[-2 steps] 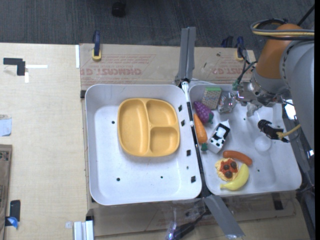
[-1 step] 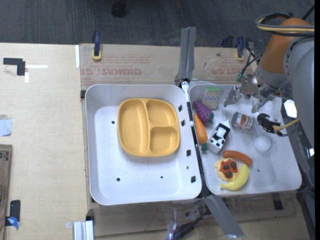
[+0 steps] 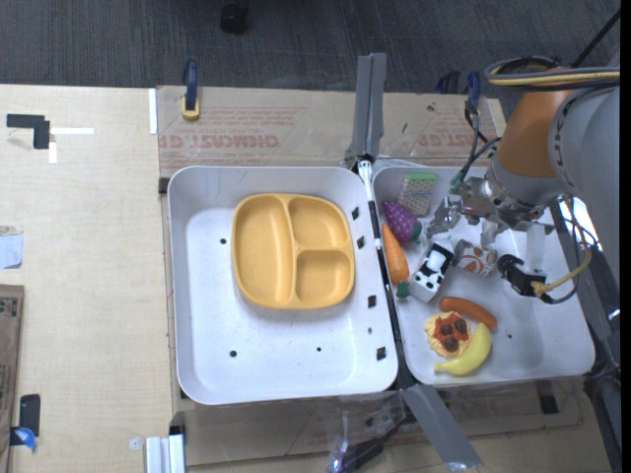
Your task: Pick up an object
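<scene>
My gripper [image 3: 466,227] hangs over the right bin [image 3: 562,358], near its back middle, and its fingers stand open with nothing between them. Just below it lie a black-and-white cube [image 3: 431,271] and a small white-and-orange object [image 3: 480,260]. Purple grapes [image 3: 401,220] and an orange carrot [image 3: 394,255] lie along the bin's left wall. A red sausage [image 3: 467,310], a toy pizza slice [image 3: 448,332] and a yellow banana [image 3: 468,354] sit toward the front. A green-speckled pad [image 3: 418,192] lies at the back.
The left bin [image 3: 197,343] holds a yellow divided plate [image 3: 293,249]. A metal divider post [image 3: 369,106] rises between the bins at the back. The arm and its black cables [image 3: 532,279] cover the right bin's right side.
</scene>
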Action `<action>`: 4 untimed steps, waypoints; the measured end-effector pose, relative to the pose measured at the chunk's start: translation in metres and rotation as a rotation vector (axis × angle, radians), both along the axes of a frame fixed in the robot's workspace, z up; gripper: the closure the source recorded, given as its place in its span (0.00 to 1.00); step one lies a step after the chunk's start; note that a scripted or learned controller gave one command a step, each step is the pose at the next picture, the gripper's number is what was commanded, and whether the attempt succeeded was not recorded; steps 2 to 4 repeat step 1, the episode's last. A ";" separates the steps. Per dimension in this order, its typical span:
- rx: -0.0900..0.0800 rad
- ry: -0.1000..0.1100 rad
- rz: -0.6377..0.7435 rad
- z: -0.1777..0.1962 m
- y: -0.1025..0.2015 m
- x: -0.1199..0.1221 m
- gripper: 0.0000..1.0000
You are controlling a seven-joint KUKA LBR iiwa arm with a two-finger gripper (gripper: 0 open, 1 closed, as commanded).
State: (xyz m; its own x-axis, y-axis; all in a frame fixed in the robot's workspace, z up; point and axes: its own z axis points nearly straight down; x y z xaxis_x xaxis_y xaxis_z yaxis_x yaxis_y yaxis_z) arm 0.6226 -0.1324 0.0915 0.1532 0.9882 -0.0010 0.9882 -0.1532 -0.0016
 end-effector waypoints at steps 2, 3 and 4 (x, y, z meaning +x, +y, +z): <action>0.001 0.001 -0.067 0.000 0.007 -0.086 0.00; 0.001 0.001 -0.067 0.000 0.007 -0.086 0.00; 0.001 0.001 -0.067 0.000 0.007 -0.086 0.00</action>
